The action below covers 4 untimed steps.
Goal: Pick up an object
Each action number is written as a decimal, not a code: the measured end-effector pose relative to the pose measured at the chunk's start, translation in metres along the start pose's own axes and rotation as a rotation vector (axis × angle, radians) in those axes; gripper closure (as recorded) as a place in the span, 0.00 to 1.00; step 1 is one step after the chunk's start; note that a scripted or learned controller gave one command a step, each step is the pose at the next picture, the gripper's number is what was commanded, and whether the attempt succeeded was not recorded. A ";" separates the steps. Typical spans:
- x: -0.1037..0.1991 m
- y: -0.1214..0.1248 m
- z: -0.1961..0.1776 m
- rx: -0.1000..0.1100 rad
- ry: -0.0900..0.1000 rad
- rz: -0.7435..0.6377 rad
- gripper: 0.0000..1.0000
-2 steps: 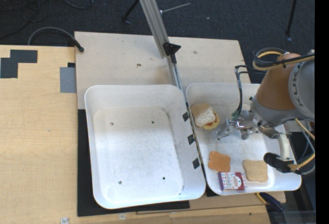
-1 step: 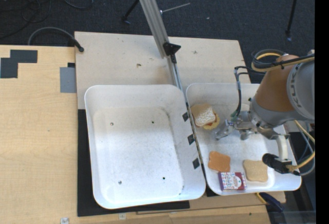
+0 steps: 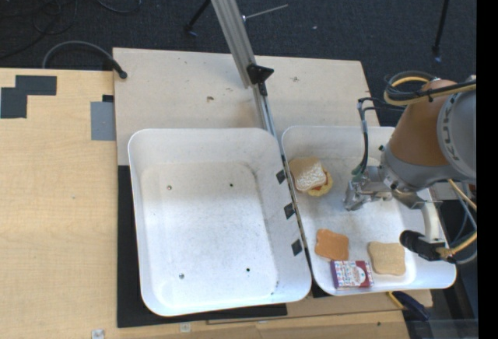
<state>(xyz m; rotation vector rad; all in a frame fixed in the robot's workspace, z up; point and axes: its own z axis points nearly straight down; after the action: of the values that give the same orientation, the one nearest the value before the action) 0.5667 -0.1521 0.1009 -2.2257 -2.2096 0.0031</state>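
Observation:
The right bin [image 3: 342,145] holds several small items: a sandwich-like piece [image 3: 310,176] near its left wall, an orange square piece [image 3: 332,244], a tan toast-like slice [image 3: 387,258] and a small purple and white packet [image 3: 351,274] at the front. My gripper [image 3: 357,198] hangs low over the middle of this bin, to the right of the sandwich piece and above the orange piece. Nothing shows between its fingers.
The left bin [image 3: 156,151] lies beside the right one, with black clips along the shared wall. A slanted metal rail [image 3: 233,26] rises behind the bins. The arm's orange band [image 3: 420,127] and cables crowd the right bin's right side.

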 end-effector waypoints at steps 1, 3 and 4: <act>0.009 0.003 -0.055 -0.006 -0.002 -0.009 1.00; 0.067 0.013 -0.099 -0.002 0.001 -0.012 1.00; 0.118 0.019 -0.107 -0.002 0.000 -0.012 1.00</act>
<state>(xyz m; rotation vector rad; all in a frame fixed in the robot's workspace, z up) 0.5872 -0.0350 0.2085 -2.2132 -2.2244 0.0009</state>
